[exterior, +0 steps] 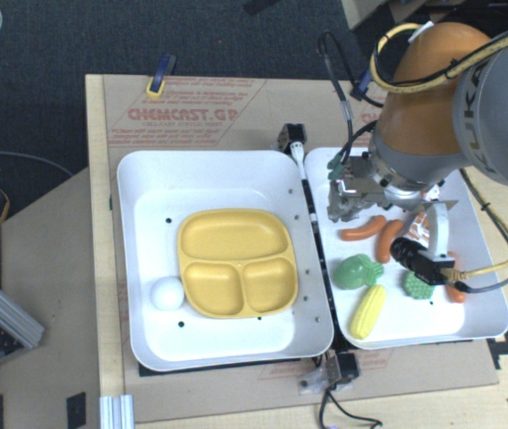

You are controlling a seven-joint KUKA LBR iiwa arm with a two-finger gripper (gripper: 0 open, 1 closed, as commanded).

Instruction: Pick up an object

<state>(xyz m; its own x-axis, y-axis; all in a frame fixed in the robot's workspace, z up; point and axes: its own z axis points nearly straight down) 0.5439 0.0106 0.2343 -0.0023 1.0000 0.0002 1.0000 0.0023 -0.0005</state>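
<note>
Two shallow white bins lie side by side, and we place everything against the yellow divided plate (236, 262), which sits in the middle of the left bin (147, 204). A white ball (166, 293) rests just off the plate's lower left corner, close against its rim. To the right of the plate, in the right bin (415, 327), the gripper (343, 208) hangs low, level with the plate's upper edge. We cannot tell whether it is open or closed, and we see nothing held in it. Just below it, level with the plate's upper compartment, lies an orange sausage (359, 232). A green vegetable (355, 272) sits level with the plate's lower compartments. A yellow corn cob (368, 309), tilted, lies level with the plate's bottom rim. Farther right of the plate are a second orange piece (385, 242), a small green piece (418, 286) and a white and orange packet (430, 228).
</note>
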